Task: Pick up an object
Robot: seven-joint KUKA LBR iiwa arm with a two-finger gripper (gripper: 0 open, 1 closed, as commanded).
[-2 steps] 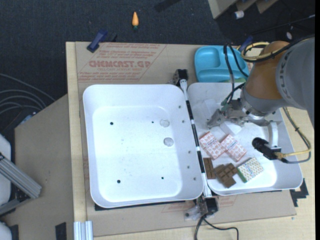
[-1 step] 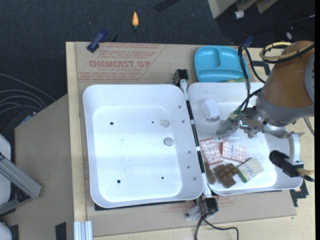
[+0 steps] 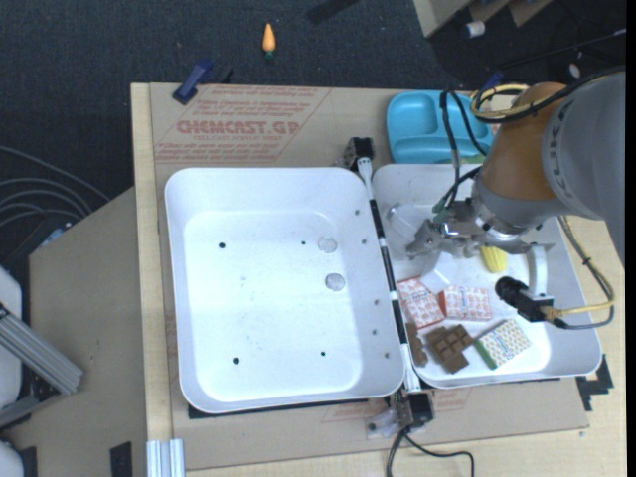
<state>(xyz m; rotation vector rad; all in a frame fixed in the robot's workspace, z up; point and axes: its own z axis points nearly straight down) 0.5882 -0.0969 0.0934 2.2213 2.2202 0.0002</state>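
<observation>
**Tool low over the right bin, grasp not yet made**

The tool [image 3: 429, 242] hangs over the far-left part of the right bin [image 3: 405, 195], close to the seam between the two bins. How far it is open cannot be told, and no object is seen in its hold. The bin floor beneath it looks bare, so closing here would probably catch nothing.

A sound pick would begin by choosing one object that lies apart from its neighbours. The tool would then be centred above it, turned to close across its narrower side, and lowered straight. The yellow piece [image 3: 494, 258] is nearest, just beside the tool toward the desk's right edge and partly under the arm [image 3: 556, 157]. Two red-and-white packets [image 3: 420, 303] lie side by side toward the desk's near edge. Being flat, they may slip. The brown block [image 3: 447, 347], nearer that edge again, looks thicker and likely the surer choice. It lies just beside a green-edged box [image 3: 505, 342], which a wide approach could nudge.

All five objects lie in the right bin. The left bin [image 3: 258, 316], toward the desk's left edge, shows two small round marks on its floor; whether these are objects or fittings cannot be told. A blue tray [image 3: 422, 127] rests on the desk [image 3: 248, 117] at the far edge, behind the right bin.
</observation>
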